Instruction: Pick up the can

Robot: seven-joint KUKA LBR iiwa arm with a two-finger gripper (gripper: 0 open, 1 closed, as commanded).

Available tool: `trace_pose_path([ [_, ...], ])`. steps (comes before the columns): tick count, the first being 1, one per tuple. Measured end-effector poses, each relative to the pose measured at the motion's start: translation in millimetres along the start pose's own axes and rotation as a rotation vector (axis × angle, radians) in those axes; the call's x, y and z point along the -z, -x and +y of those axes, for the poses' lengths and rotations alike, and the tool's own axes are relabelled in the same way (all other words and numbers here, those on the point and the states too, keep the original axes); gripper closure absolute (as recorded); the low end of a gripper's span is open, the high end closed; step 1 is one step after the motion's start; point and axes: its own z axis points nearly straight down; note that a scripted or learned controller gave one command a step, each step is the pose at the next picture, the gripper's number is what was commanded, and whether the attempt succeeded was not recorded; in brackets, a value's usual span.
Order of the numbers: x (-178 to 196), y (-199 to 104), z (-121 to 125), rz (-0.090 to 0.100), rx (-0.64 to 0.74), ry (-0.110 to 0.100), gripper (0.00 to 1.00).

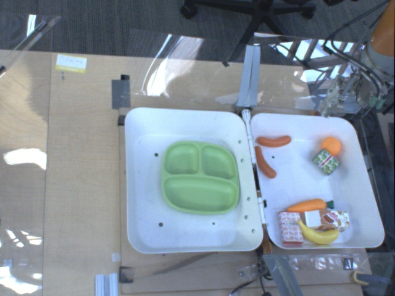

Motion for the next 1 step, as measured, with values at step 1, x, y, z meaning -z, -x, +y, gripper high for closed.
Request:
trace_pose_path([
  [1,14.1,2.8,2.0,-0.014,0.003,0.001,1.0],
])
